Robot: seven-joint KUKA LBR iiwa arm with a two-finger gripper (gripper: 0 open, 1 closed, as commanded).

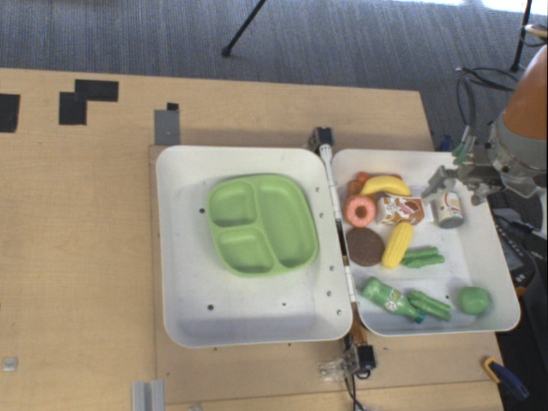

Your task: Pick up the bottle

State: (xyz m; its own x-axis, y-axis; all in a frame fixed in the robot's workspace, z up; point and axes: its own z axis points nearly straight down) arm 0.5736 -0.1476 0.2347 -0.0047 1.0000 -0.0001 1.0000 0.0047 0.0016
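Grey arm (524, 114) at right edge — claw (455, 181) low, pointing left.

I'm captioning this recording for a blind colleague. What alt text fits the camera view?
The gripper hovers over the right bin, far from the green bottle lying near that bin's front edge among toy food. A green divided plate sits in the left bin.

White bins (180, 315) on a tan desk (77, 255); green divided plate (261, 225), yellow banana (385, 185), pink doughnut (360, 211), green bottle (390, 299).
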